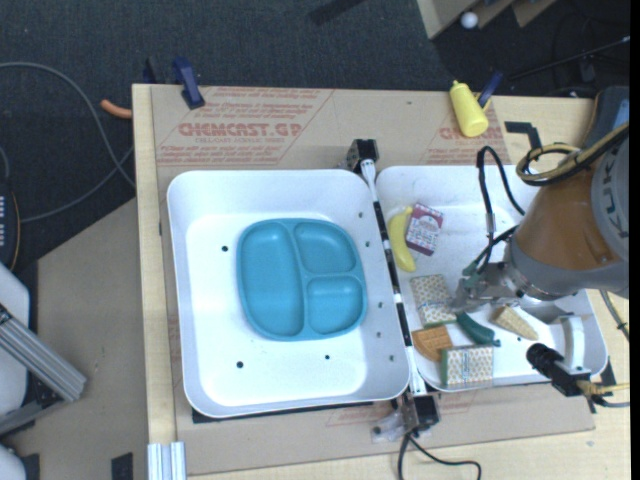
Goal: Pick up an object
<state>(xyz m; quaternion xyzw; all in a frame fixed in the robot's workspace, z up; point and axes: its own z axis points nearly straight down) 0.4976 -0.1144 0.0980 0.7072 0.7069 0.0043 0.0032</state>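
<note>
The objects to choose from lie clustered in the right bin (590,353): a yellow banana (400,240) hard against the left wall, a small printed carton (425,230) touching it, a green-handled tool (476,328) and patterned pieces (452,353) nearer the front. The gripper (474,290) hangs low just above the green tool; whether its claw is apart or together cannot be told. The left bin (200,368) holds a blue divided plate (300,276), with bare floor around it
</note>
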